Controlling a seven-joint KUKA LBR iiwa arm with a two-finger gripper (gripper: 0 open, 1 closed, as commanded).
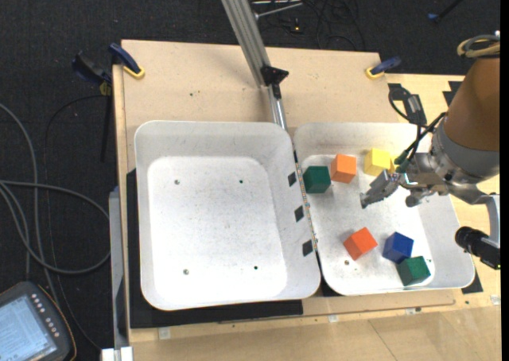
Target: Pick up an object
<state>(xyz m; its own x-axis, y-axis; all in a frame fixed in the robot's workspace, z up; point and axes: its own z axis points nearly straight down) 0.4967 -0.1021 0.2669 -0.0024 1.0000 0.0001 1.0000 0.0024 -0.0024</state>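
The tool (380,191) hangs over the right bin (453,276); whether it is open cannot be told. Descending here, it could meet bare floor between the yellow cube (378,161) and orange cube (360,242).

Two shallow white bins sit on the tabletop (207,89): the left bin (151,216) and the right bin (453,272). The right bin holds six blocks: two green blocks (316,179) (413,270), two orange blocks (344,168) (360,242), one yellow block (377,161) and one blue block (398,246).
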